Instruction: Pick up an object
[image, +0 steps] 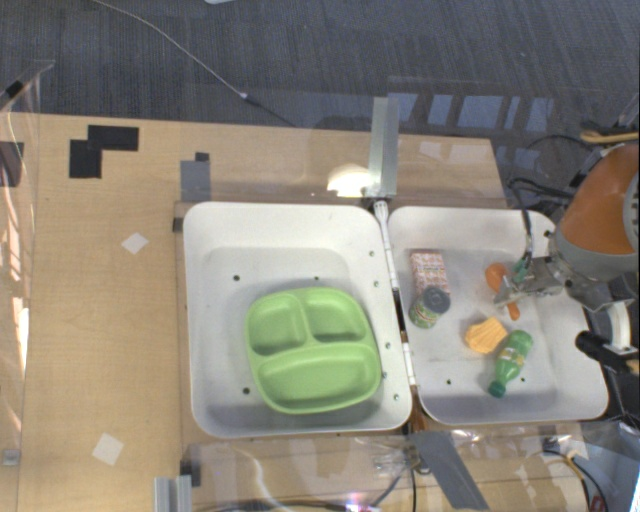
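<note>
Orange object (499, 276) lies beside pincer (513, 285) in right bin (560, 395).

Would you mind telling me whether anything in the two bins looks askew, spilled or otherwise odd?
Only minor things: the green bottle lies on its side in the right bin, and the can beside the small box looks tipped over. The green tray sits flat in the left bin. Nothing spilled.
</note>
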